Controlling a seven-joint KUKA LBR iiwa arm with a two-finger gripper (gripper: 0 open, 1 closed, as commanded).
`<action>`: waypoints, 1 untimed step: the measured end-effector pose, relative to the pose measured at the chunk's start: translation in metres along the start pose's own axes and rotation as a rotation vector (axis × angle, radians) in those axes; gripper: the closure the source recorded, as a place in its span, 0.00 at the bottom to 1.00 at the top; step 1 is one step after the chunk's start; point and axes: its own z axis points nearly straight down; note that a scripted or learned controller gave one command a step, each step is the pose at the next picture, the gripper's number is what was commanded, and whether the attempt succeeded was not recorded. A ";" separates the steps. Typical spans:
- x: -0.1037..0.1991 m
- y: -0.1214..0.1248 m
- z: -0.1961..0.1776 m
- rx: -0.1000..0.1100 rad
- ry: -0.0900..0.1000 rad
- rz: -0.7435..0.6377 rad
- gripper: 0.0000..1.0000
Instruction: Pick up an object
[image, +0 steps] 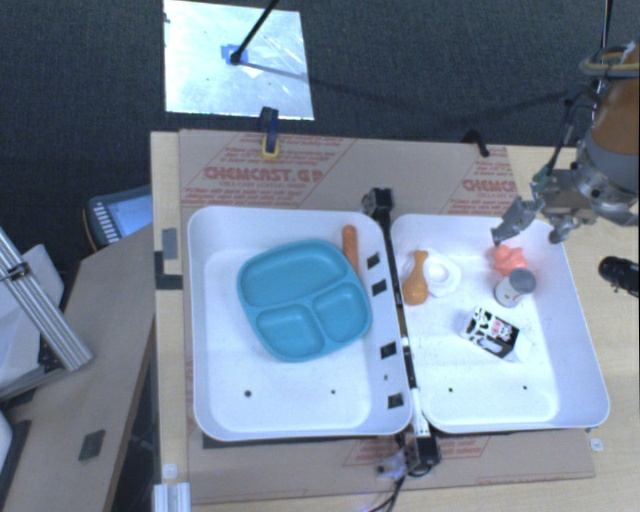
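My gripper (533, 226) hangs over the far right part of the right bin (560, 400), its two fingers (510, 222) spread apart, open with nothing between them. Just below it lies a small pink object (510, 257), and a grey can (515, 288) stands right beside that. A black-and-white box (490, 332) rests nearer the bin's middle. A tan pear-shaped piece (416, 280) and a white disc (444, 275) sit at the bin's far left.
The left bin (215, 400) holds a blue divided plate (303, 298) and an orange stick (349, 243) by its right wall. A black hinge strip (392, 300) runs between the bins. A yellow clamp (270, 140) sits at the bench's far edge.
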 end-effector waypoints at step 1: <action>0.000 0.002 -0.006 -0.011 -0.002 -0.002 0.00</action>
